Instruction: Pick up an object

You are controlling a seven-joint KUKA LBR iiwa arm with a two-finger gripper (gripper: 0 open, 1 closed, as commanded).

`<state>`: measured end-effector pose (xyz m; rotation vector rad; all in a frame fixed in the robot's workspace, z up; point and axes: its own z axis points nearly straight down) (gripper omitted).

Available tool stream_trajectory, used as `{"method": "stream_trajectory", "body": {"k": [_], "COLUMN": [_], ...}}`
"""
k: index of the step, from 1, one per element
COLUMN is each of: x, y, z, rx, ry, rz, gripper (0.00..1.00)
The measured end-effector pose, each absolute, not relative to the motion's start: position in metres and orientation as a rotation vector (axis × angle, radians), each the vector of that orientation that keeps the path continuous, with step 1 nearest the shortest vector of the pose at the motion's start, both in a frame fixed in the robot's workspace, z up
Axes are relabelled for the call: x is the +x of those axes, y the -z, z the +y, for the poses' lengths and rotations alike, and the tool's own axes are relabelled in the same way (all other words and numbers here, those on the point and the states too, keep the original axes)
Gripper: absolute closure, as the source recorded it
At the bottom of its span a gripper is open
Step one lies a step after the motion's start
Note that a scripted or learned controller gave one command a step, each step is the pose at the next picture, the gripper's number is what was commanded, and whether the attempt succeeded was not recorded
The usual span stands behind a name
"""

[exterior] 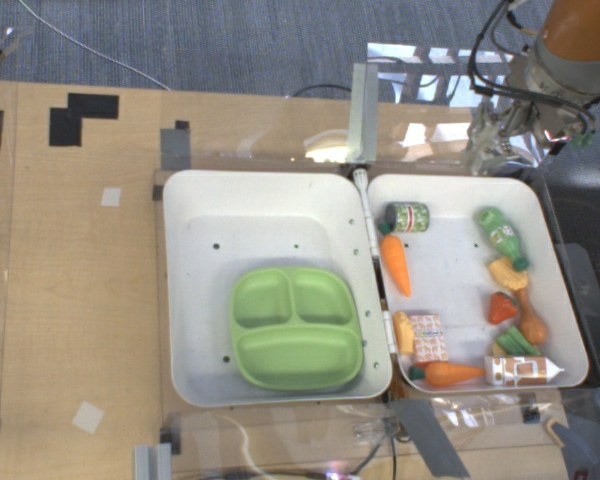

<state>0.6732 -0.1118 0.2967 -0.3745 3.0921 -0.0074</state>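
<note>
From the camera view, the arm's end effector (502,138) hangs above the far rim of the right bin (450,268), outside the bin's floor and over the reflective strip at the back of the tabletop (70,288). I cannot tell whether it is apart or together: its lower part blends into the glare and cables behind it. Nothing shows between its tips, so no object has been picked yet.

All candidates lie lower in the frame than the end effector, down in the right bin. Closest are the green bottle (502,234), almost straight below it, and the small can (407,217), below and to the left. Farther on lie the carrot (396,264), a yellow corn piece (507,273), a red pepper (501,308), a snack box (427,336), a second carrot (452,373) and a white bottle (521,371) at the near wall. The green divided plate (295,326) sits in the left bin (200,228), well away to the lower left.

As I judge it, the task is at its start: approach, descent, grasp and lift all remain.
</note>
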Motion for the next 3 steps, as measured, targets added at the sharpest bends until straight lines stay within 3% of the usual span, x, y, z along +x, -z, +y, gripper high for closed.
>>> {"method": "stream_trajectory", "body": {"k": [2, 3], "x": [0.678, 0.668], "y": [-0.325, -0.271], "z": [-0.110, -0.210], "rx": [-0.373, -0.536], "ry": [0.013, 0.005], "rz": [3.067, 3.089], "gripper": [1.00, 1.00]}}
